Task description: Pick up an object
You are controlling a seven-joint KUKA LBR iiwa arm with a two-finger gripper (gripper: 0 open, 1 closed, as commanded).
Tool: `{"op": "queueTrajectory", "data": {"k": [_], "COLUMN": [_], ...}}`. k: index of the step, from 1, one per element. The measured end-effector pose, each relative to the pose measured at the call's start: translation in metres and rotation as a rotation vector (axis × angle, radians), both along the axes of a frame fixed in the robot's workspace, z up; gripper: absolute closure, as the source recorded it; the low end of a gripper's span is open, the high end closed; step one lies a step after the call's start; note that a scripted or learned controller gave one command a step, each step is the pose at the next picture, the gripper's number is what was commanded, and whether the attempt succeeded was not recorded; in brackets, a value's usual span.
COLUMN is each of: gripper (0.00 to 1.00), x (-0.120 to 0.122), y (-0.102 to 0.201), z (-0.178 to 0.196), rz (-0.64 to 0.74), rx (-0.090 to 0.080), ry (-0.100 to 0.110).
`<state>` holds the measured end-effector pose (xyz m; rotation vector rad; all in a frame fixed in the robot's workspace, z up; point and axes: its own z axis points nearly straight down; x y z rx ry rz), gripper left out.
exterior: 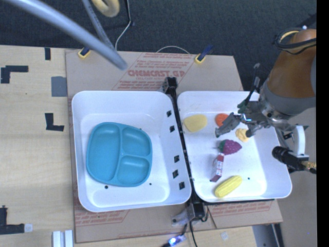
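Right bin, contents: purple grape bunch near the middle; small orange piece and pale yellow rounded piece toward the back left; small yellow piece just right of the grapes; red-and-white packet lying lengthwise below the grapes; corn cob near the front rim.

Hand: poised over the back half of the right bin, between the orange piece and the small yellow piece, above the grapes. Fingers appear spread, with one dark finger angled left and down; nothing is seen pinched between them.

Step in hand, judged: settling on a target and descending. The grapes and the small yellow piece lie closest. A good grasp centres the fingers over one item alone, since grapes, small yellow piece and orange piece sit near each other and a wide spread could nudge a neighbour.

Edges and room: the corn cob lies close to the front wall, leaving little finger clearance on that side. The pale yellow piece sits near the divider between the bins. The bin's centre is bare white floor, the easiest room.

Left bin: blue sectioned plate.

Surface: wood-toned, with black marks.
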<state>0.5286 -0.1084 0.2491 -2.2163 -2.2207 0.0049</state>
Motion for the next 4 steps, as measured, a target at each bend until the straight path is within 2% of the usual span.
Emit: {"op": "queueTrajectory", "data": {"k": [2,3,4], "gripper": [0.0,0.0,1.0], "x": [-0.01,-0.015,-0.014], "y": [0.003,0.01,0.01], "z": [-0.095,-0.16,-0.15], "rz": [-0.001,-0.001,0.001], "rx": [0.001,0.002,0.002], "ry": [0.005,0.008,0.008]}}
